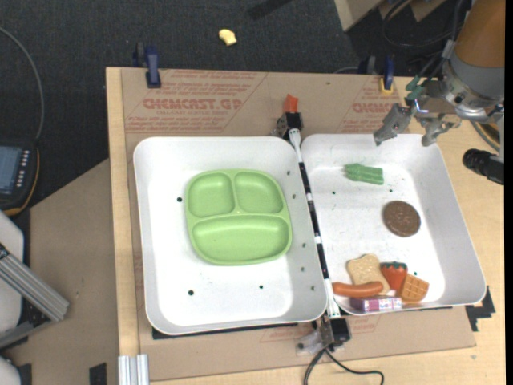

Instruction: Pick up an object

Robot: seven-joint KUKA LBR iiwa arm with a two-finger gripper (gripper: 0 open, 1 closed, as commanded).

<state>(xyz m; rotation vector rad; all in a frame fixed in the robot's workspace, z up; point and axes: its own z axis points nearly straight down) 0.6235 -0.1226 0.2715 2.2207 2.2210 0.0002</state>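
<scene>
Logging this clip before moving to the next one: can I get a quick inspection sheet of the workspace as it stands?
Surface: two white bins, left bin, right bin, on a cardboard-covered bench.
Job's things: green block, brown disc, toy food pile in the right bin's near corner.
Clutter: green divided plate in the left bin.
Grippers: gripper open, above the right bin's far edge, holding nothing.
Cables: black cable at the front.
Surroundings: yellow scrap on dark floor.

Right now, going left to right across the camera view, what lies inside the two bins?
Green divided plate → green block → brown round disc. The toy food heap at the right bin's near edge overlaps these in order, so I leave it out.
</scene>
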